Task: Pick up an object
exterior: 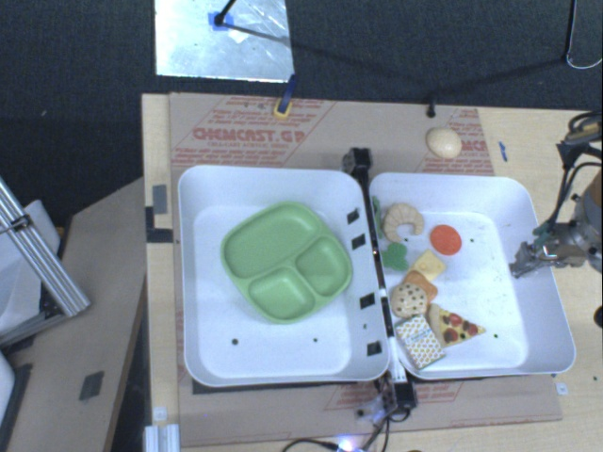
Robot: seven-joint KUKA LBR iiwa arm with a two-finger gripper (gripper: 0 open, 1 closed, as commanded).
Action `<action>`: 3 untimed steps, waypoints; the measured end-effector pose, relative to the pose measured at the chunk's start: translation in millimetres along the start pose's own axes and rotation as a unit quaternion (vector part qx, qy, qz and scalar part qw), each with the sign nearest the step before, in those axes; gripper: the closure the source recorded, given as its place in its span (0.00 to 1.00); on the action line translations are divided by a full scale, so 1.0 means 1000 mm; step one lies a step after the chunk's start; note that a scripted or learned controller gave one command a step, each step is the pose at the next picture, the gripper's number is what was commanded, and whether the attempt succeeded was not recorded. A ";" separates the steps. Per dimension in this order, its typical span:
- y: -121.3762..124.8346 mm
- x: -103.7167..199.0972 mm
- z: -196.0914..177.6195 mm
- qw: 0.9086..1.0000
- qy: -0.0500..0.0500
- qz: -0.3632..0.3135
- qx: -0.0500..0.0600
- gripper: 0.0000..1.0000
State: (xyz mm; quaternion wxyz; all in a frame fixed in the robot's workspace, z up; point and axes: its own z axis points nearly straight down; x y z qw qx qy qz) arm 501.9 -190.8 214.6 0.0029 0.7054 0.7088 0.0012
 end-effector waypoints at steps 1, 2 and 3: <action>0.001 0.000 -0.010 1.000 0.001 0.000 0.001 1.00; 0.015 0.051 -0.020 1.000 0.001 -0.003 0.001 1.00; 0.028 0.096 -0.023 1.000 0.002 -0.003 0.001 1.00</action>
